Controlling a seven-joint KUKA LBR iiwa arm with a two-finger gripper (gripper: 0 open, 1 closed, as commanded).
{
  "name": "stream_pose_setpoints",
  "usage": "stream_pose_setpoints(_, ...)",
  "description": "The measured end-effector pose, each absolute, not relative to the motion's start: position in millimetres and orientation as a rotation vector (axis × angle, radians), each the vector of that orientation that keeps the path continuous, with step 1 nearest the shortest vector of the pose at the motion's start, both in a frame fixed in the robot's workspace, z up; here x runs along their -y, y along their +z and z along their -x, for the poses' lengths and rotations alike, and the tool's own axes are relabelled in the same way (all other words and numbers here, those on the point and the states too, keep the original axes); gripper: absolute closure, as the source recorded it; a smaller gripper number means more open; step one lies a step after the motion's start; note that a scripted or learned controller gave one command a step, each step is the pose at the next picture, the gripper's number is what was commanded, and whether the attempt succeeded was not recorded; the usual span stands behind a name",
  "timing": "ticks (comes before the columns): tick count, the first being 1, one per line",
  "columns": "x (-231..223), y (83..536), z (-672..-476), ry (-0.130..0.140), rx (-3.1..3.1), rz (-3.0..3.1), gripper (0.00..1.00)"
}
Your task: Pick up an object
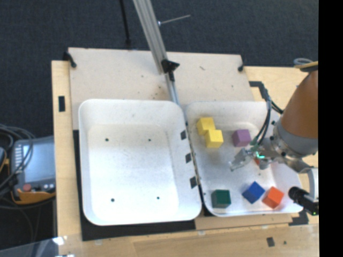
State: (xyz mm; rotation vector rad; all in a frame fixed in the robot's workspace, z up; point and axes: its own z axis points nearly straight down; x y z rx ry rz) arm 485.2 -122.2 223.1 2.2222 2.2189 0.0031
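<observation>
The right bin (pixel 228 109) holds a yellow block piece (pixel 209 131), a purple cube (pixel 241 137), a green cube (pixel 221 198), a blue cube (pixel 253 192) and an orange cube (pixel 274 197). My gripper (pixel 244 158) reaches in from the right and hangs over the middle of this bin, below the purple cube and above the blue one. Its fingers are open with nothing between them.
The left bin (pixel 86 143) lies beside it. A slanted metal rail (pixel 153 33) runs from the top down to the gap between the bins. A screen device (pixel 29 167) sits off the bench at the left.
</observation>
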Motion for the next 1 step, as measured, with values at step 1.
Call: stream_pose_setpoints(1, 123.5, 159.9, -484.8, -0.007, -2.222, -2.226, 0.00)
